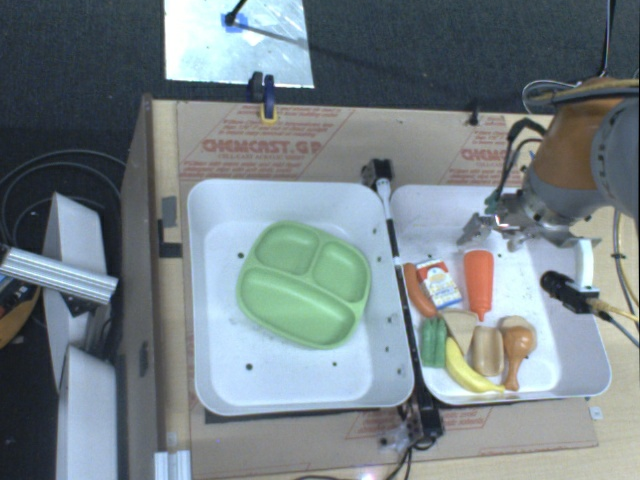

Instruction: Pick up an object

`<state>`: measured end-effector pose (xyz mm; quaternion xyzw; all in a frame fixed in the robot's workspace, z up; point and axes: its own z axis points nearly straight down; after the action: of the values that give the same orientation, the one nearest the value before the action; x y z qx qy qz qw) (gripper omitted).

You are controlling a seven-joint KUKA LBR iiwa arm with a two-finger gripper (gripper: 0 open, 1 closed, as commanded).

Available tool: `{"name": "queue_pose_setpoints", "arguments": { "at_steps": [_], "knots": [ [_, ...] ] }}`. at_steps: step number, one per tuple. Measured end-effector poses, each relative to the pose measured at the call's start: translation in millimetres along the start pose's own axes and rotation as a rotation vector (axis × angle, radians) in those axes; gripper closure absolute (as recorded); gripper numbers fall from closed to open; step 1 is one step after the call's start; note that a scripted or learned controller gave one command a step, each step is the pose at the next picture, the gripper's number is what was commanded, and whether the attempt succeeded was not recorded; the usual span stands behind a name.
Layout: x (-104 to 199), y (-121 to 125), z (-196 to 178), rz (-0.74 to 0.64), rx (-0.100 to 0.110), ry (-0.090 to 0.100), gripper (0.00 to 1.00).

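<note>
Gripper (492, 224) above right bin (590, 368), fingers spread, nothing held. Nearest target orange bottle (479, 281) just below. Risk: food toys packed touching, fingers may snag carton (439, 286) or slip.

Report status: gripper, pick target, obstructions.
Gripper over right bin, holding nothing. Carrot just below it, untouched. Carton close beside carrot.

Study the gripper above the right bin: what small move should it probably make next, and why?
Probably shift toward the near side and descend over the orange carrot. The gripper hovers just beyond the carrot's top end, nothing between its fingers, and the carrot lies nearest among the toys in the right bin.
</note>
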<state>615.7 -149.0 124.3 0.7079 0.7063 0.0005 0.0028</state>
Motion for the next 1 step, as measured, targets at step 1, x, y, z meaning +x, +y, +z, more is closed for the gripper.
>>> {"name": "queue_pose_setpoints", "arguments": {
  "at_steps": [1],
  "knots": [
    [3.6,-15.7,33.1,-0.003,0.006,0.003,0.0]
  ]
}}
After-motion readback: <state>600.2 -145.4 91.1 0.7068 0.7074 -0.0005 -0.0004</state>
